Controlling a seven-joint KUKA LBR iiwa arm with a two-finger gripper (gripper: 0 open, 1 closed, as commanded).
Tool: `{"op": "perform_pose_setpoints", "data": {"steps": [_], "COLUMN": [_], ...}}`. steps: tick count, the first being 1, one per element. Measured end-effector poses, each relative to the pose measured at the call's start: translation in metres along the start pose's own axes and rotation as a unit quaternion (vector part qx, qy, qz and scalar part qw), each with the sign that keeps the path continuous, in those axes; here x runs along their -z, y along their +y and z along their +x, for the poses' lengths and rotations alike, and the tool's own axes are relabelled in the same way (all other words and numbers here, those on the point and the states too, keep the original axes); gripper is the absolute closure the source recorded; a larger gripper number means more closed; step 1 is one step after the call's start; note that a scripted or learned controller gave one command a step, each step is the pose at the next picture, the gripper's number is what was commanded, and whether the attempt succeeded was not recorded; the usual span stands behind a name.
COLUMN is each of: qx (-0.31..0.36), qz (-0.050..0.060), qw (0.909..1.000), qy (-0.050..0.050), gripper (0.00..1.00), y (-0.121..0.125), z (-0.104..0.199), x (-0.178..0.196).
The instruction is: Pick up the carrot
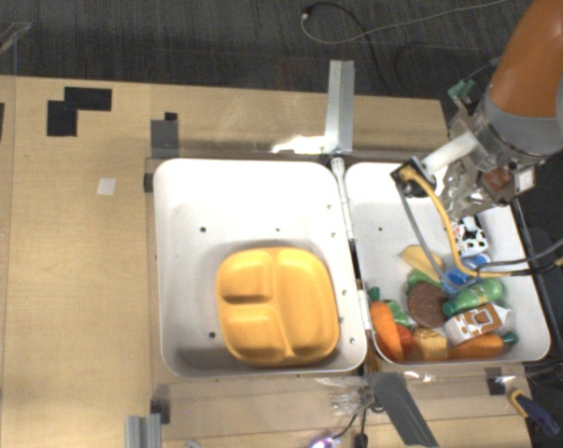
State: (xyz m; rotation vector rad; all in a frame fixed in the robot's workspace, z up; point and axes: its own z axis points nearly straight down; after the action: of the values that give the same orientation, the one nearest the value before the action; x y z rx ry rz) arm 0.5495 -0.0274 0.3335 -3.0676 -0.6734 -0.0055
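Hanging over the upper right part of the right bin, the gripper is seen below the arm's orange band and grey wrist. Whether it is open or closed cannot be told from this slanted view, as the metal parts overlap with cables; nothing is seen to be held by it. A yellow cable and dark cables are draped from the wrist region down across the bin toward the toy pile.

The toys are heaped in the bin's lower half, well below the gripper. A black-and-white spotted item is closest to the gripper, near the right wall. Below it a blue piece, a pale yellow wedge, a green item and a dark brown round patty are noted. A small brown-and-white carton is lying against the pile.

The carrot is taken to be the orange piece at the bin's lower left corner, beside the dividing wall and touching a tan block. A second orange item is lying along the bottom wall, under the carton; which of the two is the carrot cannot be settled with certainty.

In the left bin, a yellow divided tray is resting toward the lower right. Both bins are set on a light wooden bench.
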Motion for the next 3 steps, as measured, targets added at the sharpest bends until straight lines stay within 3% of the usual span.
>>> {"op": "perform_pose_setpoints", "data": {"steps": [1, 2, 3], "qx": [0.082, 0.048, 0.098], "qz": [-0.001, 0.000, 0.000], "qw": [0.9966, 0.9988, 0.9952], "qy": [0.001, 0.001, -0.001], "gripper": [1.00, 1.00, 1.00], "y": [-0.059, -0.076, -0.073], "z": [-0.010, 0.023, 0.079], "x": [0.071, 0.102, 0.051]}}
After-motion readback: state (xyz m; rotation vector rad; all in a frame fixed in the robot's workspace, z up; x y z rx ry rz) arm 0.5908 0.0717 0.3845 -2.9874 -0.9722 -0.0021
